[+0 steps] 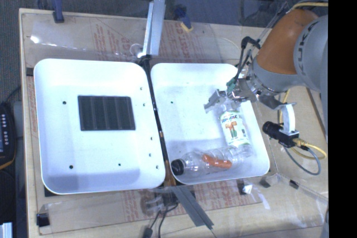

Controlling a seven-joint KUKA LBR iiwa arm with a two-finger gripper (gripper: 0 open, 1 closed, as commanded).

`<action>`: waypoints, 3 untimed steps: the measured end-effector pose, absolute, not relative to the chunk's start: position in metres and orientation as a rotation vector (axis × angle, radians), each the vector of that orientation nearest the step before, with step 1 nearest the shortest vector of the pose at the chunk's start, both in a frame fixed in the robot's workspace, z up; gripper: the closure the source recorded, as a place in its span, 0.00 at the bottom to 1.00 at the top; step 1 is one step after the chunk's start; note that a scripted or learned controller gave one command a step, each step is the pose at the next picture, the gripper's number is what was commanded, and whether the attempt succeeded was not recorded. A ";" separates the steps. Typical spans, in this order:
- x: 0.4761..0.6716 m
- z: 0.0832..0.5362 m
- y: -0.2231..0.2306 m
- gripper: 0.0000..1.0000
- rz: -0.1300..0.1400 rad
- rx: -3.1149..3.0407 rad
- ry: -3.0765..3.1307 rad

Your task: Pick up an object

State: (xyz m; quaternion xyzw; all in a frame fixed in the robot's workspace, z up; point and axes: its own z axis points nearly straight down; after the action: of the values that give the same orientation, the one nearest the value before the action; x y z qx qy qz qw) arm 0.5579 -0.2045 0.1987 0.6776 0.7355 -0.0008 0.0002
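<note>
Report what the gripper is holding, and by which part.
Cannot be told. The gripper sits low in the right bin at the top end of the white-labelled bottle, but no object shows between its fingers.

Grey arm [312, 58], orange wrist band, black cables, metal end effector [223, 98]

arm [301, 47] cut off at right; gripper [223, 98] indistinct.

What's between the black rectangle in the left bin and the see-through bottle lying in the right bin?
In the camera view, bare white floor, then the two bins' touching rims, separate the black rectangle from the clear bottle.
</note>
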 end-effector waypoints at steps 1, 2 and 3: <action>0.565 0.149 -0.209 0.00 -0.003 2.066 2.372; 0.607 0.295 -0.185 0.00 0.002 2.002 2.417; 0.572 0.217 -0.211 0.00 -0.004 1.962 2.457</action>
State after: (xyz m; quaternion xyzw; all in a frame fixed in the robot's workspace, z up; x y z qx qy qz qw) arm 0.5719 -0.2105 0.2166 0.6240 0.7814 -0.0012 -0.0013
